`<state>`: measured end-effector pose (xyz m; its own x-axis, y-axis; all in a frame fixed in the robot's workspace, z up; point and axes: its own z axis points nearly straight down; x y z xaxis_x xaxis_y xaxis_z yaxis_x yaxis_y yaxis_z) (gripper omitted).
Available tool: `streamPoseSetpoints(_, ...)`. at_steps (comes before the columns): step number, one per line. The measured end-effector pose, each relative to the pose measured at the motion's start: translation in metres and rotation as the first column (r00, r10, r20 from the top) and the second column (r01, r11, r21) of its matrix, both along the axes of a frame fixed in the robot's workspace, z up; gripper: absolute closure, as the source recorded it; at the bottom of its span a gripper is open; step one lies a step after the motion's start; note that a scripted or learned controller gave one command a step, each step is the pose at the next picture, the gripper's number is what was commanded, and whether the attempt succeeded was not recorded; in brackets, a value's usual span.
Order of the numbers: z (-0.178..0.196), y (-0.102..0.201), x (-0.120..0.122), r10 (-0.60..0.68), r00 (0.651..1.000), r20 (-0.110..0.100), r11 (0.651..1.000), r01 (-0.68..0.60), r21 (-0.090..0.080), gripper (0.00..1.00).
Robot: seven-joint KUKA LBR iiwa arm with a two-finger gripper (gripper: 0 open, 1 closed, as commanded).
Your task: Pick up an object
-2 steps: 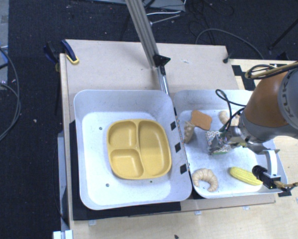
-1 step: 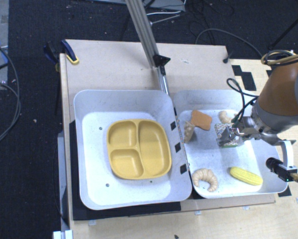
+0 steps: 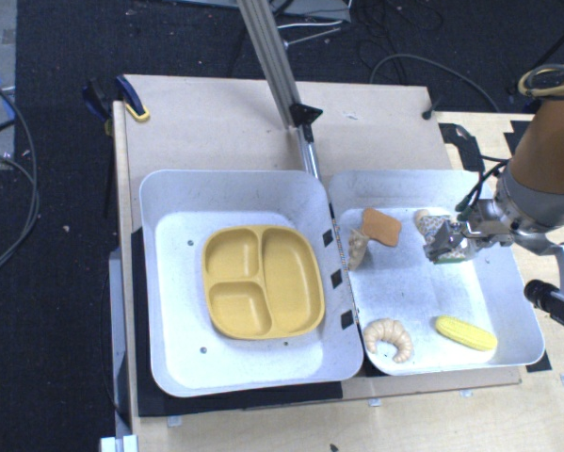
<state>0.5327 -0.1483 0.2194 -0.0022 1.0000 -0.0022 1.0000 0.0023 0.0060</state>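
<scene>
My pincer (image 3: pixel 446 246) sits low over the right bin (image 3: pixel 507 347), near its upper middle, with my grey wrist and orange band reaching in from the right. Whether it is apart or together, I cannot tell; the metal parts blur into one dark cluster from this height, and nothing shows clamped in it.

Just beside it, up and to the left, lies a small pale speckled piece (image 3: pixel 429 222), so close it may be touching, though I cannot say for sure. Further left is an orange-brown block (image 3: pixel 383 226), tilted, and below that a small tan lump (image 3: pixel 358 250) close to the bin's left wall. Along the bin's near edge rest a curled shrimp (image 3: pixel 390 337) at the left and a yellow corn cob (image 3: pixel 465 332) to its right, well apart from my pincer.

The left bin (image 3: pixel 173 347) holds a yellow tray (image 3: pixel 263 281) with three compartments, lying flat near its middle.
</scene>
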Motion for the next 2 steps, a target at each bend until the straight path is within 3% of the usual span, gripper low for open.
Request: streamPoseSetpoints(2,0.004,0.104,-0.006,0.006,1.0,-0.006,1.0,-0.006,0.004,1.0)
